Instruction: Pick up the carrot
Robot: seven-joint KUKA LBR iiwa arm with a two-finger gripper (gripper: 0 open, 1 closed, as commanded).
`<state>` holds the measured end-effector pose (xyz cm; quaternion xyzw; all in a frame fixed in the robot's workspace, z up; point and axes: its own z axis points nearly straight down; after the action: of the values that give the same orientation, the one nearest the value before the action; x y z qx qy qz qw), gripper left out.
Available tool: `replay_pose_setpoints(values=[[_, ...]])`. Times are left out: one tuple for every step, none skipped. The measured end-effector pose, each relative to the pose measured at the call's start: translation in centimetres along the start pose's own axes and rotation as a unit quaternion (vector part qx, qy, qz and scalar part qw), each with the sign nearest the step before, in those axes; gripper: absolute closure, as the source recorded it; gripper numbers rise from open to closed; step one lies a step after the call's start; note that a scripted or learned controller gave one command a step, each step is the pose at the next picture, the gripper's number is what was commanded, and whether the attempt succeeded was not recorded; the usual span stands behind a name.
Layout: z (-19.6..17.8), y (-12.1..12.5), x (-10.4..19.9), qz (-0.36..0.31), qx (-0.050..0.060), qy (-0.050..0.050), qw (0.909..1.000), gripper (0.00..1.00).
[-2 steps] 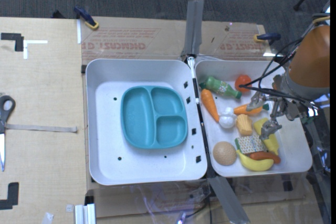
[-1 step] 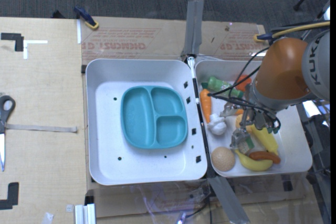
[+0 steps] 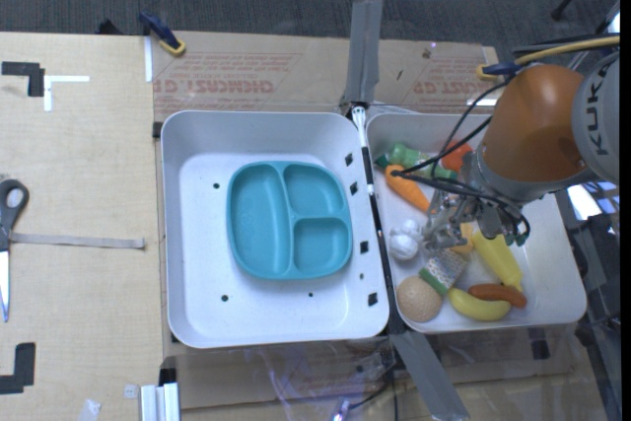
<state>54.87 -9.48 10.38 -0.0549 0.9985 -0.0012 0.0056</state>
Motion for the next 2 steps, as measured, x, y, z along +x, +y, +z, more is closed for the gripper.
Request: replay_pose_setpoints(values=[[0.0, 0.0, 0.0, 0.0, 0.0, 0.0, 1.0, 0.0], [-1.1, 0.0, -0.3, -0.001, 0.001, -0.004, 1.0, 1.0]])
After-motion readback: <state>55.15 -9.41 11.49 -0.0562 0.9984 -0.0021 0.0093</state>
